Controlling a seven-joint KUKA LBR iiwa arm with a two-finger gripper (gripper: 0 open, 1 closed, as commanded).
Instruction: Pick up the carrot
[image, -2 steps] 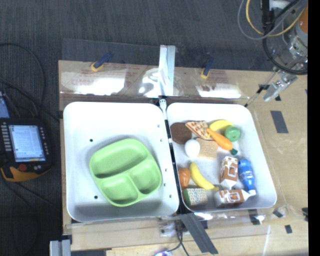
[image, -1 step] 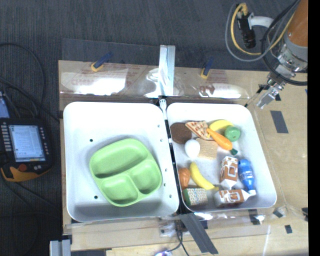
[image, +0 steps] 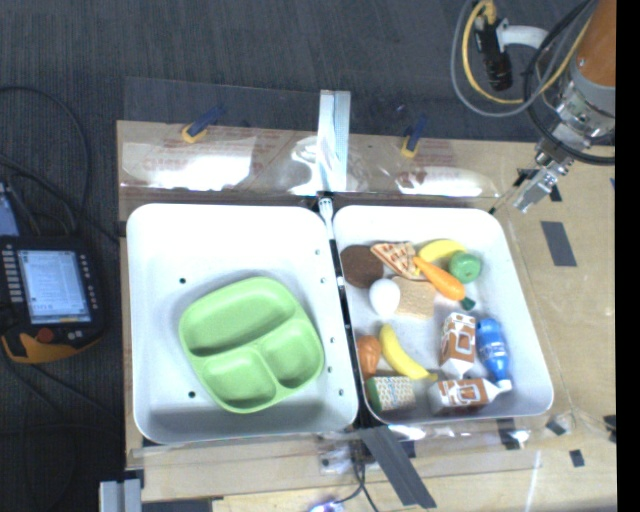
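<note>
The carrot (image: 442, 279) is a short orange piece with a round green top (image: 464, 266). It lies slanted in the back part of the right bin (image: 520, 300), between a yellow banana (image: 441, 249) and a beige cracker (image: 416, 300). My gripper (image: 536, 188) hangs outside the bin, above the bench just past the bin's back right corner, well away from the carrot. Nothing shows in its grasp.
The right bin also holds a pizza slice (image: 396, 257), a brown cookie (image: 361, 266), a white egg (image: 384, 297), a second banana (image: 398, 354), milk cartons (image: 458, 340), a blue bottle (image: 491, 345) and other toy food. A green divided plate (image: 252, 343) lies in the left bin (image: 160, 250).
</note>
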